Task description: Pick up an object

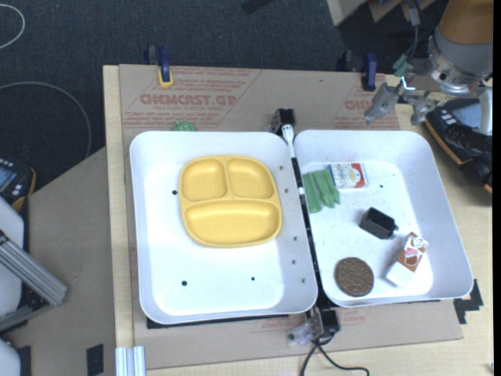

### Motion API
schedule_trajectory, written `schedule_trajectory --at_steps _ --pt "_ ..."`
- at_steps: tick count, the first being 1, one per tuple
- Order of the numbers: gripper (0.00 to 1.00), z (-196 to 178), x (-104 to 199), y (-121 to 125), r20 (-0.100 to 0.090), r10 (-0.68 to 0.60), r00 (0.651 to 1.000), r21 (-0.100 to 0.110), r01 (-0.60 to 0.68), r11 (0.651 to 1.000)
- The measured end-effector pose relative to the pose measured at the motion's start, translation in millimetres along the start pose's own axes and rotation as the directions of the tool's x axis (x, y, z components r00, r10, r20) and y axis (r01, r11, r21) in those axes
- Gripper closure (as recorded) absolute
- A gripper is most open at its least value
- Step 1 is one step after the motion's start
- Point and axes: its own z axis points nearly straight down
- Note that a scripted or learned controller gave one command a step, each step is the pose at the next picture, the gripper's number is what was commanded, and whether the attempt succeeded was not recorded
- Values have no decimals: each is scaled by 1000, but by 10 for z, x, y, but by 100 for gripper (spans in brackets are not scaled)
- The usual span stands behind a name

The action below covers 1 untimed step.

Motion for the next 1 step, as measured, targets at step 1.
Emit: schedule_trajectory --at_steps 1 --pt "0 -627 234 -158 1 -3 1000 -11 3 1000"
